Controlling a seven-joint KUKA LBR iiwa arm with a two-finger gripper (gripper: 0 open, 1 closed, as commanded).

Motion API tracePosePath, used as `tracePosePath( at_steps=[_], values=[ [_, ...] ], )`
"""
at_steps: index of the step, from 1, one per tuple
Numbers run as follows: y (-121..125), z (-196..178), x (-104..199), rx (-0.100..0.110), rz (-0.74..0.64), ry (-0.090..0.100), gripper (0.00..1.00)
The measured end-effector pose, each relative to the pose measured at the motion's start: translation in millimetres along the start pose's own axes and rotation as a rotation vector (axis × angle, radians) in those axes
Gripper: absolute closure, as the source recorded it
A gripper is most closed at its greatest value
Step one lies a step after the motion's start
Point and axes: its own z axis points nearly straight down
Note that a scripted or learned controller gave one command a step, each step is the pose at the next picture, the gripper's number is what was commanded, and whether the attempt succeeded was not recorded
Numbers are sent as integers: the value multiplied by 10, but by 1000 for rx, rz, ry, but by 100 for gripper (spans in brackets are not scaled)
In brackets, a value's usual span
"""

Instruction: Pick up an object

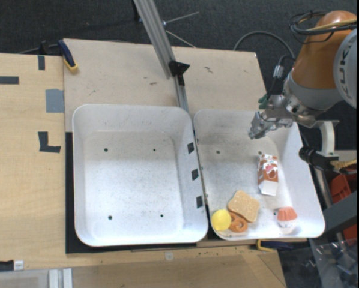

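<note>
My gripper [257, 129] hangs over the upper right part of the right bin [227, 138], above the objects. Nothing shows between its tips. Below it lies a white and red-brown packet [268, 174]. Near the bin's front edge sit a tan slice of toast [244, 205], a yellow lemon-like ball [221, 221], an orange ring-shaped piece [238, 224] and a small orange and white object [286, 215].
The left bin [131, 173] stands beside the right one, split by a ridge with black clips. A slanted metal post [158, 32] rises behind the bins. The arm's orange band [323, 47] is at the right.
</note>
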Motion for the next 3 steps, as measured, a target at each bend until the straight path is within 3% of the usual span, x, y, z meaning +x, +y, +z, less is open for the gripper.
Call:
tracePosePath(
  at_steps=[3],
  values=[
    [-272, 134, 1771, 3, -6, 2, 100]
  ],
)
